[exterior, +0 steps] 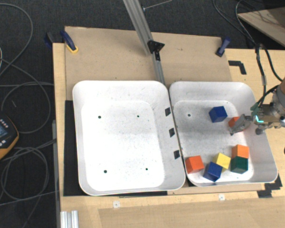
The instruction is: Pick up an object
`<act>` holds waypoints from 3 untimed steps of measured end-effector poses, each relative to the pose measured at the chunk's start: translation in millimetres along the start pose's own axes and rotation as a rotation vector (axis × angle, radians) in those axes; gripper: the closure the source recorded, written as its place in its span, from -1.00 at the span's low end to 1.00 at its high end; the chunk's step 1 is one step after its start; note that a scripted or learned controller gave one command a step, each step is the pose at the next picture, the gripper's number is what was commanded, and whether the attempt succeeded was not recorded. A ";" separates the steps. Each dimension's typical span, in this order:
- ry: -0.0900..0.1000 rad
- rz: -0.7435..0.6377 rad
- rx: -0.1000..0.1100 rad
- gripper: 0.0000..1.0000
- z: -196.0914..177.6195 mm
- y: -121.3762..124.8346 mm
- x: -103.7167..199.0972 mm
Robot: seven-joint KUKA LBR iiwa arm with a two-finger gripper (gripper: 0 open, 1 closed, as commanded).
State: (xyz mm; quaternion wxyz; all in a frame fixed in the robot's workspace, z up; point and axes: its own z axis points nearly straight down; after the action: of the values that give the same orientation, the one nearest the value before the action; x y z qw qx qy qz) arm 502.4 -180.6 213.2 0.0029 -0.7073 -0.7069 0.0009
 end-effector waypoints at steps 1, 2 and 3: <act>-0.001 -0.001 -0.005 -1.00 -1.9 1.0 0.1; 0.000 0.000 0.000 -1.00 40.8 1.0 4.0; 0.000 0.000 0.001 -1.00 103.1 1.6 0.2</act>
State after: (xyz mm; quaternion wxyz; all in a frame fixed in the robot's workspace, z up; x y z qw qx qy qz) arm 503.4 -180.0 110.1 0.0032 -0.7072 -0.7070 0.0011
